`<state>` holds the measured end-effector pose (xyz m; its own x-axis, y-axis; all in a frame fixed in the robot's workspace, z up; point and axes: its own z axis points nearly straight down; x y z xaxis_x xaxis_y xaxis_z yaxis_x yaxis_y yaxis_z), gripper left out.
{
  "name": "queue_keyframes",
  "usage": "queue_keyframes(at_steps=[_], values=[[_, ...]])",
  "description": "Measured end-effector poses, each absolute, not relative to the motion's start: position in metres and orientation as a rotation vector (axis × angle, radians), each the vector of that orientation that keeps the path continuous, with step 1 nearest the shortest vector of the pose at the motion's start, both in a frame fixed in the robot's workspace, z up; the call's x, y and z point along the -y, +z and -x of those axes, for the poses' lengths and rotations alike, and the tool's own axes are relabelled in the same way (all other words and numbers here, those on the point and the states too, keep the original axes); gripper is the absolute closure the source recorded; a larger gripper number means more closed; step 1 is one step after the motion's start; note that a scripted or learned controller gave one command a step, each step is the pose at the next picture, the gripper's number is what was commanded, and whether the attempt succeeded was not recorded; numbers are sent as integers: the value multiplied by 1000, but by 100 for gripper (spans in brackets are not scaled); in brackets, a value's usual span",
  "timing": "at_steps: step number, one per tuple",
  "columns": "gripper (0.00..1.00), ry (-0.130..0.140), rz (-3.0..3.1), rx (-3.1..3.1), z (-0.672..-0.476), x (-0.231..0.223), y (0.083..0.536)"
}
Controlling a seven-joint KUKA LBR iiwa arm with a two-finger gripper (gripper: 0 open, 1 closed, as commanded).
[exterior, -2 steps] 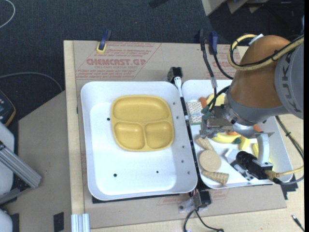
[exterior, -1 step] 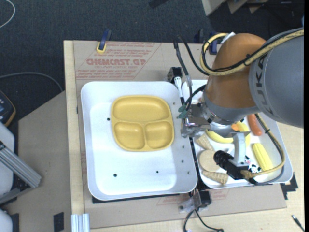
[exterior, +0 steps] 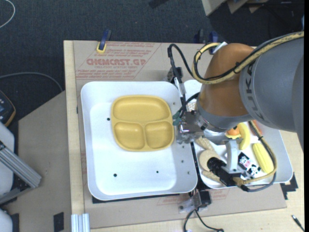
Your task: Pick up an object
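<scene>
The arm's orange band and grey wrist hang over the right bin (exterior: 282, 151) and hide most of it. My gripper (exterior: 187, 128) shows as metal parts under the wrist, at the wall between the two bins. Beside it in the right bin lie a pale beige ring-shaped piece (exterior: 206, 154), a yellow corn cob (exterior: 263, 157), a yellow banana-like piece (exterior: 244, 138), a small orange item (exterior: 233, 132) and a small black-and-white toy (exterior: 246, 164). A yellow three-compartment plate (exterior: 142, 122) lies in the left bin (exterior: 130, 178), its right edge close to the gripper.
Brown printed cardboard (exterior: 116, 59) lies under and behind the bins. A yellow clamp (exterior: 102, 46) sits at its far edge. Dark floor surrounds the bench, with an aluminium frame (exterior: 17, 166) at the left.
</scene>
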<state>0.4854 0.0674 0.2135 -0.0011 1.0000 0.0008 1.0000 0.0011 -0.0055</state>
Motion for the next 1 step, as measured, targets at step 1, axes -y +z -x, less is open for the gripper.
queue_keyframes(at_steps=[1], values=[[100, -4, 2223, 2224, -484, -63, 234]])
